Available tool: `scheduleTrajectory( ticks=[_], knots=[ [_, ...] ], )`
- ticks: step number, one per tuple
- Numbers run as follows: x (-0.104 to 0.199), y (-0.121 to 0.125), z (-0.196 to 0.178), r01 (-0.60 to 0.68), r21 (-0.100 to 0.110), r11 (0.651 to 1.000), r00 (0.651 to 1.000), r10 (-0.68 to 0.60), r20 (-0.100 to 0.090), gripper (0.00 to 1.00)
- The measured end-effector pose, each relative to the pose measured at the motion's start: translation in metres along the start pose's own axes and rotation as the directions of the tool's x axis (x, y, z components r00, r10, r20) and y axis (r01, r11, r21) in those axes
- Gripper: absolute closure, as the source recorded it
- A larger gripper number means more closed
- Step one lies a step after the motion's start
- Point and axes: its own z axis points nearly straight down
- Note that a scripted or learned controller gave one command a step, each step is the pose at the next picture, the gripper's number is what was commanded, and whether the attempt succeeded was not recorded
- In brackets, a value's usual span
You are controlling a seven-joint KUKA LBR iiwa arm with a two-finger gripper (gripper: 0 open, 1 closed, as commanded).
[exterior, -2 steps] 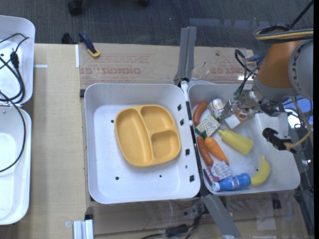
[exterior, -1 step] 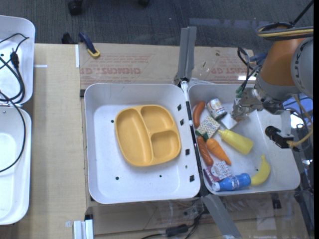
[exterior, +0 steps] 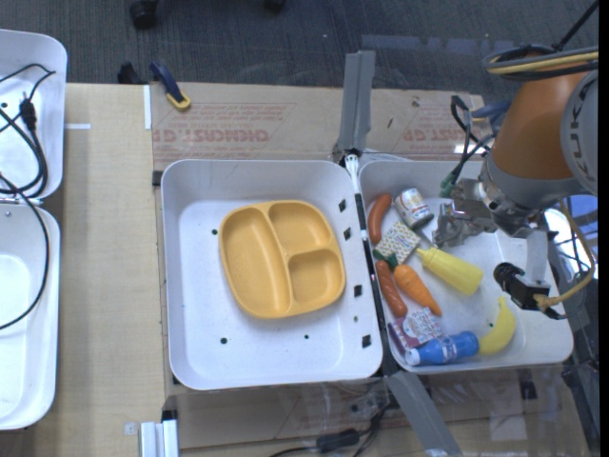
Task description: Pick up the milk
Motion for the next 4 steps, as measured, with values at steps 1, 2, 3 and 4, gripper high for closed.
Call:
scheduleTrajectory(
  ticks=[1, 2, 3, 4],
  knots=[
    [0.1, -0.014, 0.0, 0.278, 0.0, 0.961, 0.961, -0.278, 0.001, 1.0],
    [0.137, 0.019, -0.072, 0.806, -0.003, 0.591, 0.591, -0.806, 0.005, 1.0],
    [0.125, -0.047, -0.039, 0.85, -0.001, 0.526, 0.526, -0.85, 0.002, 1.0],
    [0.151, -0.096, -0.031, 0.962, -0.001, 0.273, 0.273, -0.962, 0.002, 1.0]
  ],
)
